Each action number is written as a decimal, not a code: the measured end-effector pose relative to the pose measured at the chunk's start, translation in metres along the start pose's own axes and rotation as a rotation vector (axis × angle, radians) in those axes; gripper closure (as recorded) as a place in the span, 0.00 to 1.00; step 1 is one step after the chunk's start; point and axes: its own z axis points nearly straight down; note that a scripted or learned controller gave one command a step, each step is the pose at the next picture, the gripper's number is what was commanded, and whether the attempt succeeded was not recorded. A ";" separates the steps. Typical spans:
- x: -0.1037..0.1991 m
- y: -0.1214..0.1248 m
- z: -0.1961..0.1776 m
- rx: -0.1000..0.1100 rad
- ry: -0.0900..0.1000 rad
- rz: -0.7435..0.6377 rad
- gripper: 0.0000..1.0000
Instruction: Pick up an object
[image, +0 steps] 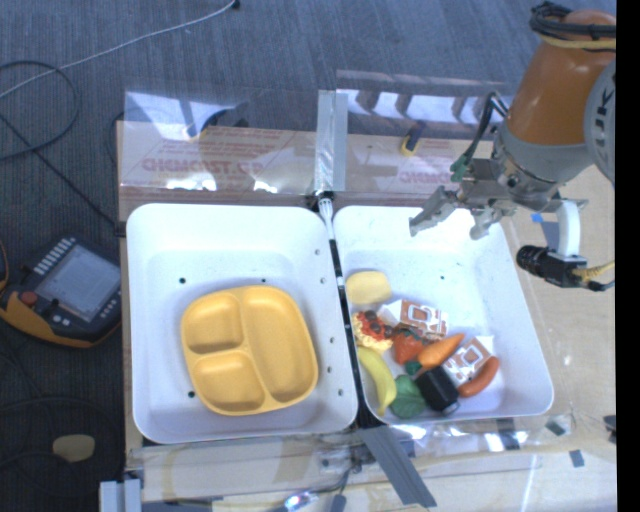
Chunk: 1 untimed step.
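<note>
The gripper (452, 217) hangs over the right bin's (520, 300) far edge, fingers spread, grasping nothing — the toy food pile (425, 355) lies at the bin's near end, a lemon (366, 287) just behind it.

The right bin (500, 290) has bare floor across its upper half, beneath the hand (452, 222), which hangs with fingers spread. Toys crowd its lower part: a yellow lemon (367, 287), banana (377, 377), carrot (440, 352) and others packed touching. In the left bin (160, 250), a yellow tray (248, 348) fills the middle, leaving margins around it.
</note>
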 end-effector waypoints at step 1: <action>-0.004 -0.040 -0.064 -0.001 -0.001 0.013 0.00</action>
